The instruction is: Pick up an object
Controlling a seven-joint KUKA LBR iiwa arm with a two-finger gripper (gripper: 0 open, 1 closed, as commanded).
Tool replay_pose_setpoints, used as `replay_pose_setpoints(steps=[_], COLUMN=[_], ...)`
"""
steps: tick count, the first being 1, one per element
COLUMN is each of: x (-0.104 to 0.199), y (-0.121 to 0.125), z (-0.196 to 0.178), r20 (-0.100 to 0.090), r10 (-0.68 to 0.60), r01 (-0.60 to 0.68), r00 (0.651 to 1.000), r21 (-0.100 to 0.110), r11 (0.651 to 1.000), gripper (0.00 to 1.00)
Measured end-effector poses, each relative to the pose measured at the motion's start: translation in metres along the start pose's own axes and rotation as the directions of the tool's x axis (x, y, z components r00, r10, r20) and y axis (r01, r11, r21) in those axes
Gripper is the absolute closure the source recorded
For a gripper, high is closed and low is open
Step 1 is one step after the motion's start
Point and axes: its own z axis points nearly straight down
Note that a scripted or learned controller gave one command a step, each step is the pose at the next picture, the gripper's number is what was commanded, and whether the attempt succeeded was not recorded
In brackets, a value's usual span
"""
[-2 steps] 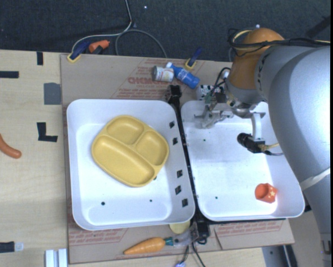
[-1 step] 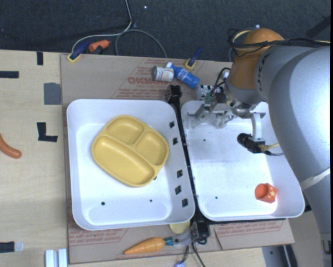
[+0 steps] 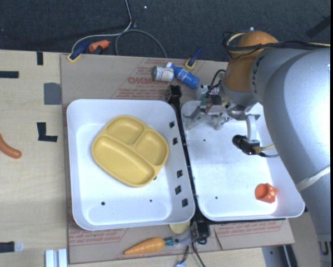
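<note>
A small orange-red object [image 3: 265, 192] lies in the right bin [image 3: 233, 204], near its front right corner. A yellow divided plate [image 3: 130, 149] rests in the left bin [image 3: 83, 204]. My gripper [image 3: 209, 113] hangs over the far left corner of the right bin, close to the wall between the bins. It is well apart from the orange-red object, and nothing shows in its grasp. The grey arm with its orange band [image 3: 249, 54] covers the bin's far right part.
Behind the bins lie a blue and white bottle [image 3: 177, 74] and two clamps [image 3: 99, 45]. A toy carrot [image 3: 145, 246] sits in front of the bins. A sausage toy [image 3: 6, 145] lies on the bench at far left. A black cable end [image 3: 244, 143] hangs over the right bin.
</note>
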Motion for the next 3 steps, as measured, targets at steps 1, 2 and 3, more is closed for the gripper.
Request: replay_pose_setpoints(steps=[1,2,3], x=[-0.001,-0.007,0.001], y=[0.000,-0.018,0.001], z=[-0.017,-0.001,-0.001], r20=[-0.002,0.000,-0.003], r10=[0.000,0.000,-0.002], r01=[0.000,0.000,0.002], r00=[1.000,1.000,1.000], r21=[0.000,-0.003,-0.001], r11=[1.000,1.000,1.000], gripper=[0.00,0.00,0.00])
